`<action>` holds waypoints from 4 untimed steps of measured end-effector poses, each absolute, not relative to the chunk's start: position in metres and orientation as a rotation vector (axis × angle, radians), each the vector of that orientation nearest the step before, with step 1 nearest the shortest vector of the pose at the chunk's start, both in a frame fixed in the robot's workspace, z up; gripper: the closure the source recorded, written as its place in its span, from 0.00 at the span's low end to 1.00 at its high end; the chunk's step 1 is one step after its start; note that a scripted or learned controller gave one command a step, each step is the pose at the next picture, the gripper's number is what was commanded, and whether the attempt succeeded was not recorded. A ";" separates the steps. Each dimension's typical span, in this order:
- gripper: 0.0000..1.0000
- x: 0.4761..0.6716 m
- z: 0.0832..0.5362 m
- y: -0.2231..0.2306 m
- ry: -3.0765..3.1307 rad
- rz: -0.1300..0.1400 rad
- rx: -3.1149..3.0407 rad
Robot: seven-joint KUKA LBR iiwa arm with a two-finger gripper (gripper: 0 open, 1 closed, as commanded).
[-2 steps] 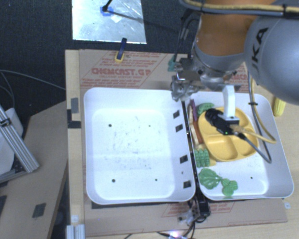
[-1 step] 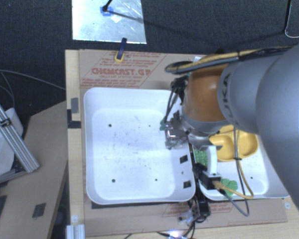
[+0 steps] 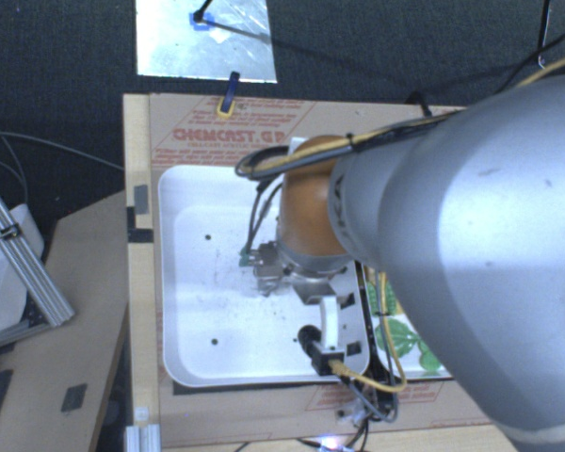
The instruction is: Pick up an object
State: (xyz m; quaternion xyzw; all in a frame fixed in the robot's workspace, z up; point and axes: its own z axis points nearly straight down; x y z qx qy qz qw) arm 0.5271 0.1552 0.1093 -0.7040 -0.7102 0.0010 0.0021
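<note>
- We see the grey arm (image 3: pixel 452 252) stretched across from the right, with its tool (image 3: pixel 264 273) low over the left bin (image 3: pixel 184 252).
- We cannot tell whether the tool is spread or pressed together.
- A green-and-white object (image 3: pixel 407 335) lies in the right bin (image 3: pixel 440 373), partly under the arm and apart from the tool.

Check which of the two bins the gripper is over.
The bin on the view's left, white floor mostly in sight; the gripper hangs above its right part. The other bin, holding something green, lies under the arm.
</note>
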 end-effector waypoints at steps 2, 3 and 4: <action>1.00 0.565 0.086 0.235 -2.233 -0.014 -2.215; 1.00 0.489 0.153 0.235 -2.226 0.003 -2.212; 1.00 0.537 0.081 0.234 -2.222 0.001 -2.222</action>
